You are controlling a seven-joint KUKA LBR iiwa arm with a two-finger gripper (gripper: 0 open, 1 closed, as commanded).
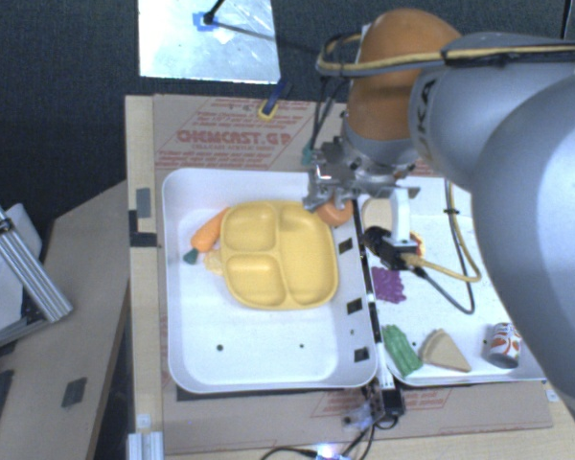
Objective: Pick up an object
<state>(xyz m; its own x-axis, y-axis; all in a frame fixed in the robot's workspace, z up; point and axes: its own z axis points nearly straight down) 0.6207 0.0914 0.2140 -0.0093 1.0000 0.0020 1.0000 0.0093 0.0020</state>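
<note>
Arm [498,132]: it comes in from the right and covers much of the right bin [460,372], so a part of that bin is hidden under it.
Left bin [259,377]: it lies to the left of the gripper and below it; its far rim is just beside the tool.
Yellow tray [273,254]: a divided plate, just to the lower left of the gripper and very near it. Risk: I judge that a descent here can hit the tray edge and push the tray instead of taking a thing.
Gripper [328,197]: it hangs at the far right corner of the left bin, near the wall between the bins. Whether it is wide or narrow, I cannot tell.
Orange piece [335,213]: it is directly under the tool or touching it, against the tray corner. It seems the nearest thing to pick. Risk: it is half hidden and close to the tray and the wall, so the tool may close beside it and lift nothing.
Carrot [207,230]: on the far side of the tray from the tool, well apart.
Purple grapes [389,284]: in the right bin, below the tool, near.
Green vegetable [400,346]: further below, well apart.
Wedge [445,351]: beside the green vegetable, also well apart.
</note>
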